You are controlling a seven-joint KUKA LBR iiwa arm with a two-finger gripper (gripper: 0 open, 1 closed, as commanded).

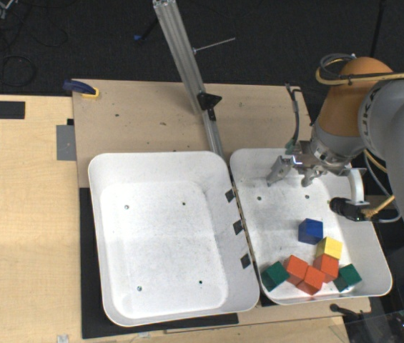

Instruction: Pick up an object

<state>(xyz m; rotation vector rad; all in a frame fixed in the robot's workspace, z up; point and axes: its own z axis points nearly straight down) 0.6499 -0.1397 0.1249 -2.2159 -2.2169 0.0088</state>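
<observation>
Reaching in from the right, the grey arm (384,131) with its orange band (345,102) hangs over the far end of the right bin (259,164). The gripper (292,174) sits above that bin's upper portion, its two fingers (279,171) spread apart, with bare white floor showing between them. Nothing is held.

The blocks lie well apart from the gripper, gathered at the near end of the same bin. A blue block (311,230) stands a little clear of the others, nearest the gripper. Just below it is a yellow block (331,248), touching an orange block (326,265). A red-orange block (298,268) and another orange one (313,280) press close beside it. One green block (274,274) sits at the left of the cluster, near the bin's left wall, and a second green block (347,277) sits at the right, close to the near right rim.

Between the gripper and the blue block the bin floor is open. The cluster itself is tight, with blocks touching, and hemmed by the near rim.

The left bin (101,174) lies alongside, its right edge meeting the right bin's left edge at a row of dark clips (237,226). A slanted aluminium rail (186,63) rises from behind the bins.
</observation>
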